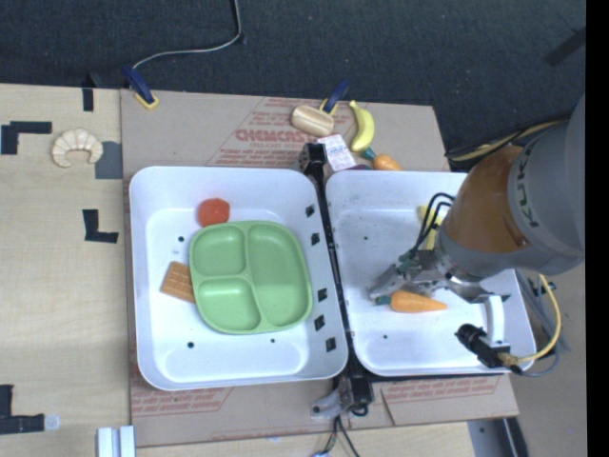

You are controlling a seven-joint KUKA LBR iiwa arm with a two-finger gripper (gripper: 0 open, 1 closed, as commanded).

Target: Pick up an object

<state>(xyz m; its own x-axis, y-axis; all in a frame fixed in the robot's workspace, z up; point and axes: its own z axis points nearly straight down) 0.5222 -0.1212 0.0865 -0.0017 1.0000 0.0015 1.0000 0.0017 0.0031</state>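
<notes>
Arm reaches into the right bin [381, 350] from the right; the gripper [407, 276] is low over the bin floor, just above and touching-close to the orange carrot [419, 302], which lies on its side near the middle of that bin. Whether the claw is released or clenched cannot be told: its tips merge with the carrot's upper edge and with the arm's shadow. The carrot rests on the floor, not lifted.

Step in hand, as judged: the approach or closing phase of the pick, with the carrot as the likely target.

Elsewhere, relative to the right bin: the left bin [152, 350] adjoins it and carries a green divided plate [251, 276], a red piece [214, 211] and a tan cracker-like piece [177, 281]. Behind the right bin, on the cardboard, lie a banana [360, 127] and a bread roll [312, 119].

Next move calls for the claw to straddle the carrot across its narrow width, close firmly, then lift straight up. The tapered, rounded body may roll or squirt out if gripped off-centre.
</notes>
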